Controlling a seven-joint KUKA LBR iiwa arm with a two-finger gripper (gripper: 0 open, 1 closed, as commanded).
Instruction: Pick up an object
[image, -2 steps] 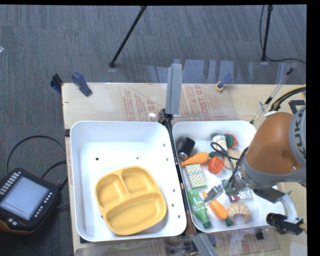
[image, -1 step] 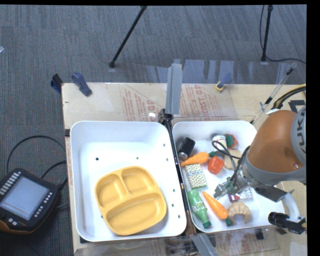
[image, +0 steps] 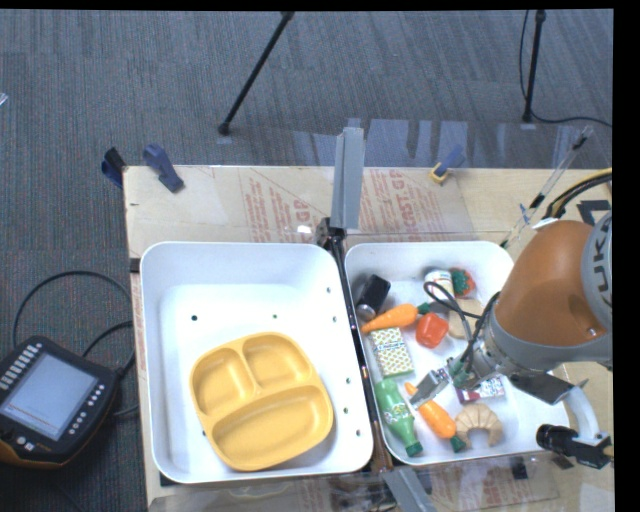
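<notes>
Gripper (image: 447, 378) is hung low over right bin (image: 500, 255), amid crowded toys; open or clenched can't be told. A neighbour, e.g. croissant (image: 482, 422) or green bottle (image: 399, 414), could be nudged, or nothing caught, since items are packed tight.

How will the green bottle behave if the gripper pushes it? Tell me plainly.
The green bottle lies on its side and looks round, so it would probably roll rather than slide. It looks like a plastic toy, likely light and stiff. The bin wall close beside it may stop it.
</notes>
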